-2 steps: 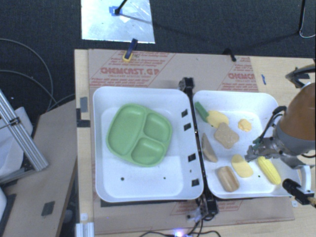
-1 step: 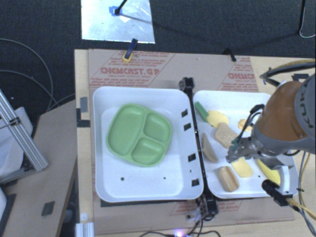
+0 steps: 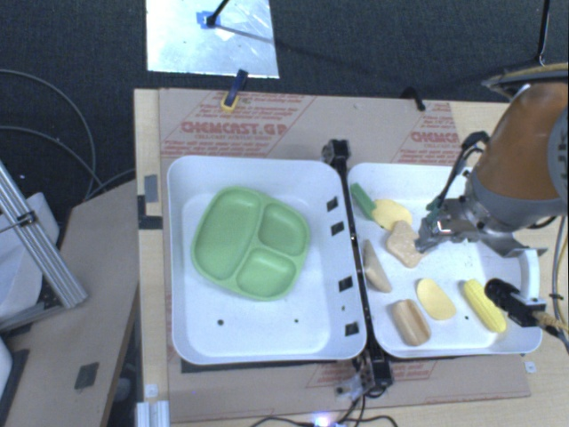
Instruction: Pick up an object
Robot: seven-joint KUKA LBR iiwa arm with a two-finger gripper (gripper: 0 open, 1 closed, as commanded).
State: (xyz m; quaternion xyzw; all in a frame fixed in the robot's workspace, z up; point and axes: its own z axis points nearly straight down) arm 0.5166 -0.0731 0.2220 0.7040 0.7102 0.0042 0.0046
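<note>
My worktop [image 3: 293,114] is covered by a tan cardboard sheet with red lettering printed along its far edge. Two shallow white bins sit on it side by side, touching along a black hinge strip that runs down the middle. The left bin [image 3: 204,327] holds a green divided plate. The right bin [image 3: 418,181] holds several pieces of play food. At the far left corner of the cardboard lies a small yellow-and-blue clip [image 3: 234,92]. Beyond the worktop's far edge a shiny silver square sheet [image 3: 178,25] lies on the dark floor. A black cable [image 3: 356,398] trails off the near edge, just below the bins' join.
</note>
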